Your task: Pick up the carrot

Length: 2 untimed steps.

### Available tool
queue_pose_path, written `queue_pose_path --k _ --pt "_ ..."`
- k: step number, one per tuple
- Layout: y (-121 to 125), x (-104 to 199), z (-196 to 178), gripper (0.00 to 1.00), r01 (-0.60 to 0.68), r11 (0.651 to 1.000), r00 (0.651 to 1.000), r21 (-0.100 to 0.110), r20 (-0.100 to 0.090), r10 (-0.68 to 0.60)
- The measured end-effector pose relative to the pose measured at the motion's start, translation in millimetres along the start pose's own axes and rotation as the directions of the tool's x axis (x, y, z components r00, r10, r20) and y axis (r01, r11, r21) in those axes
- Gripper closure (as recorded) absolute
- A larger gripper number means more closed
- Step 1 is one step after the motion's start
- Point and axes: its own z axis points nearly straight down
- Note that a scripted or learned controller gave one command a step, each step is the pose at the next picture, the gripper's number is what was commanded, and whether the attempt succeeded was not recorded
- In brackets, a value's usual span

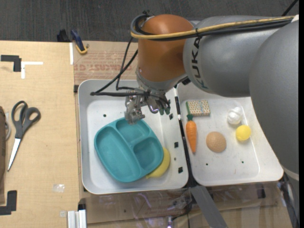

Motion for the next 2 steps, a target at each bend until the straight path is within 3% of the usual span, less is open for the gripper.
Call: queue_pose_path --k 1,2 --pt "16.2 16.7 -13.0 1.00 -0.335 0.942 0.942 0.002 -0.002 0.335" --pt "15.7 15.5 -22.8 1.00 -0.333 0.943 0.943 0.002 0.002 0.333"
